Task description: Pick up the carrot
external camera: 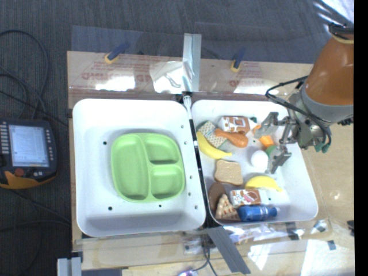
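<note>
The carrot [265, 141] is a small orange piece with a green top, lying in the right bin [305, 195] near its upper right part. My gripper [275, 139] hangs low over that spot, open. One finger [269, 121] stands just above the carrot in the view and the other finger [280, 156] just below it. The carrot lies at the left of the gap between them, and I cannot tell whether it touches them. The arm with its orange band [333, 73] comes in from the upper right.
Crowded round the carrot are a drumstick [233, 138], a carton [234, 123], a white egg [260, 160], a banana [210, 145], bread [229, 172], a yellow fruit [263, 183], and a blue bottle [257, 213]. The left bin [92, 125] holds a green divided plate [148, 165].
</note>
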Available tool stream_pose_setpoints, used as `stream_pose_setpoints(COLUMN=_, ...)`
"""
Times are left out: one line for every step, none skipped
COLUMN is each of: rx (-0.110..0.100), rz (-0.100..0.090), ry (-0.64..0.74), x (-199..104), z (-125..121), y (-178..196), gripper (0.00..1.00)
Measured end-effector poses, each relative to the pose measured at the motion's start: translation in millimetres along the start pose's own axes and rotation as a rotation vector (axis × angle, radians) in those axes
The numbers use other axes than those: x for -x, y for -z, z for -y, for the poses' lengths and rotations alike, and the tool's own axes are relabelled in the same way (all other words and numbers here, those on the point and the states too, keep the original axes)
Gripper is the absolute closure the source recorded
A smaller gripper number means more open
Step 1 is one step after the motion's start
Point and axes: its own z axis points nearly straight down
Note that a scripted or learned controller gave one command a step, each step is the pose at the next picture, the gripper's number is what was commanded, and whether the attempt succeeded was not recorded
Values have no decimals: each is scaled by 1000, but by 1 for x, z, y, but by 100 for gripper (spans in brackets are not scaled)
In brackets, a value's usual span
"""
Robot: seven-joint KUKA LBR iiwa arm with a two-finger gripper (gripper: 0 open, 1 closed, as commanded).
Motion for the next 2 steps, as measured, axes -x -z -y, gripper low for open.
stream_pose_setpoints(rx=-2, rz=6, ry=100, x=44, z=18, y=-150, gripper=0)
stream_pose_setpoints(rx=-7, rz=-16, ry=-93, x=78, z=-19, y=-156, gripper=0)
